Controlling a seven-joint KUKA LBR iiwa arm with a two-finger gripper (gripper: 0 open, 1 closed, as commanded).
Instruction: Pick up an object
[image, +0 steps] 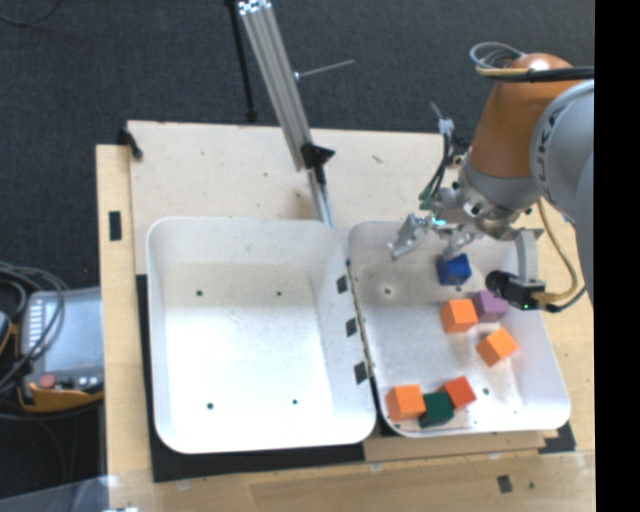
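The arm's wrist partly covers the gripper, so whether it is spread cannot be told. A blue cube lies just beside it in the right bin.

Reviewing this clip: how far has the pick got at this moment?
Nothing looks picked yet. The gripper sits low over the right bin, just beside the blue block, which lies on the bin floor. The other blocks also lie loose. In hand: the approach. Left: grasping and lifting a block.
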